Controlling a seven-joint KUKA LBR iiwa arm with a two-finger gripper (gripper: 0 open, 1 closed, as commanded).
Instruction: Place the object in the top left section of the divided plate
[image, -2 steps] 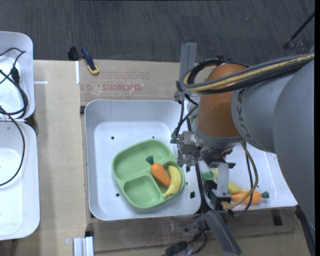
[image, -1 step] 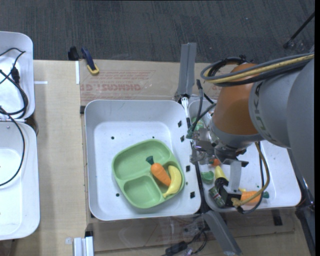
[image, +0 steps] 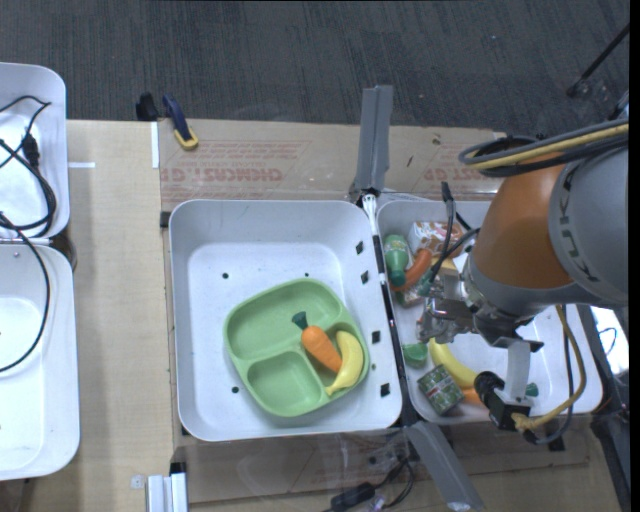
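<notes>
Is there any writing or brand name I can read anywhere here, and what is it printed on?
"KUKA": reads sideways and is cut off by the picture's edge, on the grey robot arm.
Red lettering on the cardboard sheet behind the bins: upside down and too faint to read.
Printed wrappers on the small packets in the right bin: too small and blurred to read.
Green divided plate: no writing visible.

Green divided plate (image: 262, 335) in left bin; carrot (image: 320, 346) and banana (image: 348, 362) in its right section

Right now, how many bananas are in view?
2: one banana on the green divided plate beside the carrot, another banana in the right bin. The arm may hide more.
</notes>
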